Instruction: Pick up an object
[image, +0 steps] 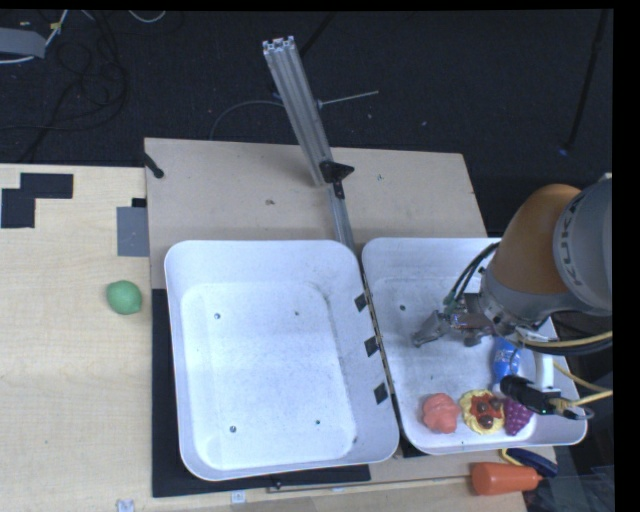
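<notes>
Two shallow white plastic bins sit side by side on the counter; the left bin holds nothing I can see, while the right bin carries the candidates for picking. Along its near edge lie a pink rounded lump, a yellow and red toy piece just right of it, and a purple grape-like cluster beside that. A small blue item sits farther in, partly hidden by the arm. The grey arm with its orange band leans in from the right, and the hand hangs over bare bin floor near the middle of the right bin, well apart from the toys. Whether it is open or closed I cannot tell at this size, and nothing visible sits in it.

To do this step well, I judge the hand should travel toward the near edge and centre over the pink lump, which stands clearest of its neighbours. Coming straight down should avoid nudging the yellow piece or striking the bin wall. A green ball rests outside, far left on the counter.
</notes>
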